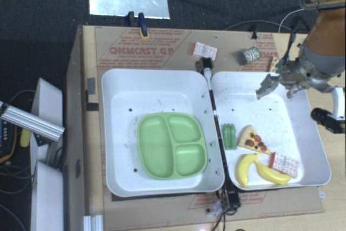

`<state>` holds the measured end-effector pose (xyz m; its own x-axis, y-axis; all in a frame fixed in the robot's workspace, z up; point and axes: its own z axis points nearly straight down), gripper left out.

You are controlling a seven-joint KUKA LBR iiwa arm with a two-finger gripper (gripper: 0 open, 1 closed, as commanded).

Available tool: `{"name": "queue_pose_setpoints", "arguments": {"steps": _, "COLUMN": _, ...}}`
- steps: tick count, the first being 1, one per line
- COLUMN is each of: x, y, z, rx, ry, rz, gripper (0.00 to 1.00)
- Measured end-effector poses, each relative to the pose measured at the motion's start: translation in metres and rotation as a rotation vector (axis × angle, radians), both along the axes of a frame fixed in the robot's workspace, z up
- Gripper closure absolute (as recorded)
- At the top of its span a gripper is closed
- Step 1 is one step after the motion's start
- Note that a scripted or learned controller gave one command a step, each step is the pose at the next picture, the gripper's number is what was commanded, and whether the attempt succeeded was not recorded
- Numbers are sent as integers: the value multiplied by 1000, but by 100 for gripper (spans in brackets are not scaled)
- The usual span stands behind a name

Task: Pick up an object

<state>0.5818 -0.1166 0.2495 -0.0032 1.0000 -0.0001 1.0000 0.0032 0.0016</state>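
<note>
Your pincer (277,85) hung spread and empty over the right bin's (303,116) bare far corner. The banana (259,169), pizza slice (253,139) and red block (284,163) lay well below it, near the front wall, so nothing was gripped.
</note>
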Motion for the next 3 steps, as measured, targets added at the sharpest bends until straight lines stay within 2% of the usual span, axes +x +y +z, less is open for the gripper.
{"name": "queue_pose_setpoints", "arguments": {"steps": 1, "x": -60, "y": -6, "z": -95, "rx": 0, "ry": 3, "rz": -2, "gripper": 0}}
{"name": "queue_pose_setpoints", "arguments": {"steps": 2, "x": -72, "y": 1, "z": -164, "rx": 1, "ry": 3, "rz": -2, "gripper": 0}}
{"name": "queue_pose_setpoints", "arguments": {"steps": 3, "x": -63, "y": -37, "z": -165, "rx": -1, "ry": 0, "rz": -3, "gripper": 0}}
